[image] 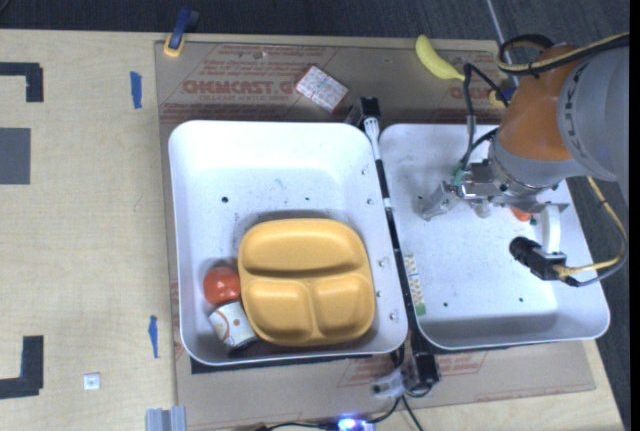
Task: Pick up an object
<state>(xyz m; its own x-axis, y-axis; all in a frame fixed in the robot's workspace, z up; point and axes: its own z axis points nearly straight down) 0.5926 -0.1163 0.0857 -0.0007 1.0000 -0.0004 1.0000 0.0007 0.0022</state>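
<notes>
Reach is the step in hand: the tool (437, 206) hangs low over the right bin (500, 314), its state impossible to tell. Candidates, a yellow tray (305, 279) and an orange ball (221, 284), lie in the left bin (270, 149), so next it must cross over.

We see a grey arm (600, 114) with a broad orange band (535, 124) above its wrist. Black cables (520, 54) loop at the band's twelve o'clock, and the gripper (440, 202) is metallic grey.
</notes>
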